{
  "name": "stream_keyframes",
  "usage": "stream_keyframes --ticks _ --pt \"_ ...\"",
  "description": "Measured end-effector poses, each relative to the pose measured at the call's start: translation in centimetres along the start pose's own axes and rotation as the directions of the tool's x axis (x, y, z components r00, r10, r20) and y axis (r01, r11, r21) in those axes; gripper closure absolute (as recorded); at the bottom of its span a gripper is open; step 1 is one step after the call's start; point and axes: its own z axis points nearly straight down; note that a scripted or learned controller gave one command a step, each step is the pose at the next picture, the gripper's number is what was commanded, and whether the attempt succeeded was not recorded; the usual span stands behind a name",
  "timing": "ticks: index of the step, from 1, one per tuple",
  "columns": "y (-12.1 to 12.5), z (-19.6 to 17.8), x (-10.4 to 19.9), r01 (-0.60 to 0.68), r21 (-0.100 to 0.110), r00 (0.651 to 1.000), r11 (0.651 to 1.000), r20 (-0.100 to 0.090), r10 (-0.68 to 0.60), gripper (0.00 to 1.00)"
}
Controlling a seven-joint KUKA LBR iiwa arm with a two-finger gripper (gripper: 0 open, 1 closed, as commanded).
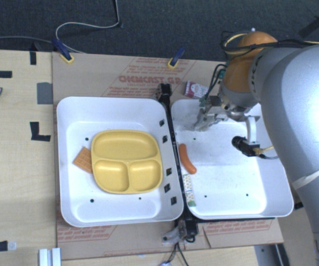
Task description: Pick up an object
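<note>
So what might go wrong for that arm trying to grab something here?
The pincer sits at the right bin's far edge, well away from the orange sausage, so it may close on nothing. That sausage lies against the divider wall, leaving little finger room. The yellow divided plate looks too broad to grip.

Bins (pixel 76 204) white. Divided plate (pixel 127 160) pale yellow. Sausage (pixel 187 158) orange-red. Cracker (pixel 83 159) tan. Surface (pixel 15 176) light wood, cardboard (pixel 143 79) red-lettered.

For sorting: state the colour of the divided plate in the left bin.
Yellow: the divided plate, seen in the camera view.
</note>
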Motion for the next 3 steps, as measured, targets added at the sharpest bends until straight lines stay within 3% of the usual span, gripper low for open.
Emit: stream_keyframes --ticks 1,2,3 --pt "-0.02 0.05 0.03 0.000 0.001 1.000 1.000 0.000 0.000 0.00" --pt "-0.04 -0.91 0.02 0.001 0.002 1.000 1.000 0.002 -0.001 1.00" --pt "-0.04 -0.89 0.05 0.002 0.002 1.000 1.000 0.002 -0.002 0.00"
